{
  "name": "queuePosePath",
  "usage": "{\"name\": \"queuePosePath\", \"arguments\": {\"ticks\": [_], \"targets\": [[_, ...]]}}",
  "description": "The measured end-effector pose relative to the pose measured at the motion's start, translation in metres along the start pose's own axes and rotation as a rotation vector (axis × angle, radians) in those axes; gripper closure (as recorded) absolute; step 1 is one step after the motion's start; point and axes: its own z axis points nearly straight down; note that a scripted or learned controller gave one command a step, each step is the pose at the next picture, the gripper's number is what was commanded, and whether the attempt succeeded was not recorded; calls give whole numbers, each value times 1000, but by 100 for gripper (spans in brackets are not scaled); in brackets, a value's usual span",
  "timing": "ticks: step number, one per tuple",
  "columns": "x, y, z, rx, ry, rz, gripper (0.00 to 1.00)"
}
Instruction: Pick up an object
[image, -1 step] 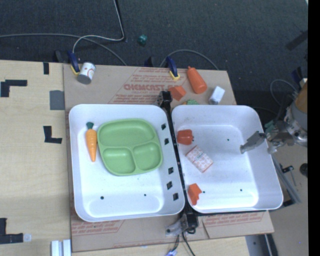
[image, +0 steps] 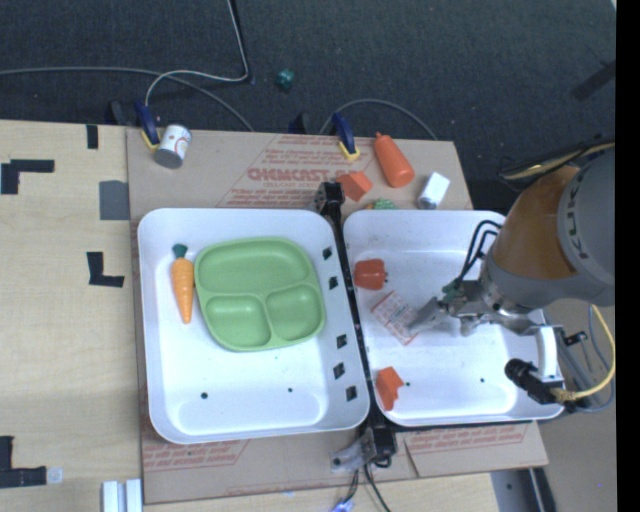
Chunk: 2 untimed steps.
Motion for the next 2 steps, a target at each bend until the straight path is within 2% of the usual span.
{"name": "queuePosePath", "arguments": {"ticks": [1, 2], "targets": [[42, 54, -16, -5, -1, -1, 0], [38, 101, 28, -8, -2, 0, 0]]}}
